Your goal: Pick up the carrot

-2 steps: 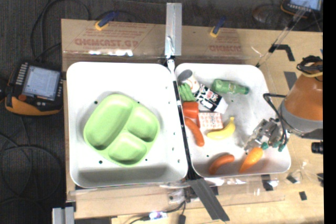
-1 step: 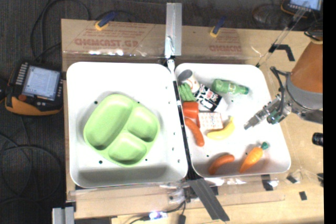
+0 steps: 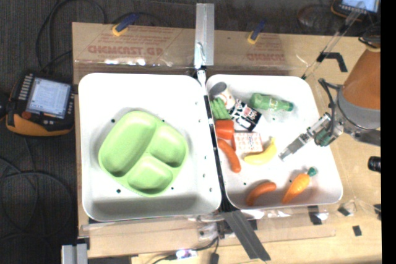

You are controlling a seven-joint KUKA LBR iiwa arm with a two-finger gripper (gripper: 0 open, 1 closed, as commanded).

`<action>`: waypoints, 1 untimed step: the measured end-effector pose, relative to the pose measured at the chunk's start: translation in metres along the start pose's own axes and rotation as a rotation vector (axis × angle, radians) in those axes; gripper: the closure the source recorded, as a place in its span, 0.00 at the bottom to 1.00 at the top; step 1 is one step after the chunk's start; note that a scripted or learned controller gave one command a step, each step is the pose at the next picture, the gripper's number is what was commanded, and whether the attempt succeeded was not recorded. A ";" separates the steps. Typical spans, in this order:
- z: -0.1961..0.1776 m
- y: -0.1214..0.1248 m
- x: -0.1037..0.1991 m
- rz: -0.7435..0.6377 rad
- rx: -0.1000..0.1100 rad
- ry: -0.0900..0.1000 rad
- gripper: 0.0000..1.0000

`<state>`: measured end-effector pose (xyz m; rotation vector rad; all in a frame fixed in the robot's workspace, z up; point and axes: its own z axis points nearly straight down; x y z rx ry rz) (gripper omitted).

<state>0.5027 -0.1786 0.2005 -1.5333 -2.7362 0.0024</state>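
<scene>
Your orange plastic carrot with green top (image 3: 299, 185) lay untouched at the right bin's (image 3: 322, 107) near right corner. Above it the grey two-finger gripper (image 3: 286, 153) hovered, carrying nothing; finger spread couldn't be judged. Descent, grasp, lift all remained.

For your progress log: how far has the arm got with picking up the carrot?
Done: the gripper has reached into the right bin.
In hand: nothing; it sits above and left of the carrot.
Left: the grasp and lift. The carrot lies on the bin floor.
</scene>
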 end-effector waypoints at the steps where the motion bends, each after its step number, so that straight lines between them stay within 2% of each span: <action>1: 0.093 -0.023 -0.002 0.174 0.002 0.000 0.00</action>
